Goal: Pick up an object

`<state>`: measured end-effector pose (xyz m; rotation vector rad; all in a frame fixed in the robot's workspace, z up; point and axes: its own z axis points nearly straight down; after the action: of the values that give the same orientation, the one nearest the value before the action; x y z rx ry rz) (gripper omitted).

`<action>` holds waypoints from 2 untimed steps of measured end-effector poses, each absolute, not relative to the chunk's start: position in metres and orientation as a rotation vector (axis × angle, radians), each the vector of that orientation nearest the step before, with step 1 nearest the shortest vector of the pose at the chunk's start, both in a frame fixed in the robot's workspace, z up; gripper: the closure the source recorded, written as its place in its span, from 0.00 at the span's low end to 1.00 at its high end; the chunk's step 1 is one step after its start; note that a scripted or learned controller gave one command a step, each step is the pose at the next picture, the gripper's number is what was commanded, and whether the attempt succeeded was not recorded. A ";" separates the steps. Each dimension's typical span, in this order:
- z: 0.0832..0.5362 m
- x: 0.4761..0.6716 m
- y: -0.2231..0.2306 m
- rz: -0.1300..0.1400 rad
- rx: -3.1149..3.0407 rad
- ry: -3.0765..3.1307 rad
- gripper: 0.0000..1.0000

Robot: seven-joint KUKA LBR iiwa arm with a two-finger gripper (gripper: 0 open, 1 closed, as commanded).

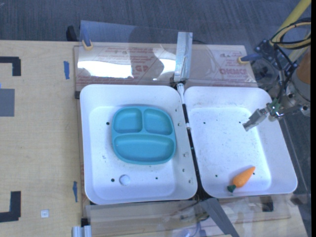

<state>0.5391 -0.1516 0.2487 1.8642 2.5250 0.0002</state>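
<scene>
An orange toy carrot (pixel 243 177) with a green stem end lies in the near right part of the right bin (pixel 217 137). My gripper (pixel 252 120) hangs over the bin's far right side, well apart from the carrot and above it in the view. Nothing shows between its fingers.
The left bin (pixel 94 147) holds a blue divided plate (pixel 143 135) in its middle and a small white disc (pixel 124 180) near its front edge. A clear panel and metal post (pixel 183 56) stand behind the bins. Cables hang at the far right.
</scene>
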 end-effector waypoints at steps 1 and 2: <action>0.255 0.535 -0.144 0.000 1.738 2.617 0.00; 0.264 0.537 -0.145 0.001 1.735 2.614 1.00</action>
<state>0.5369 -0.1447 0.2640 1.7354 2.6135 0.0012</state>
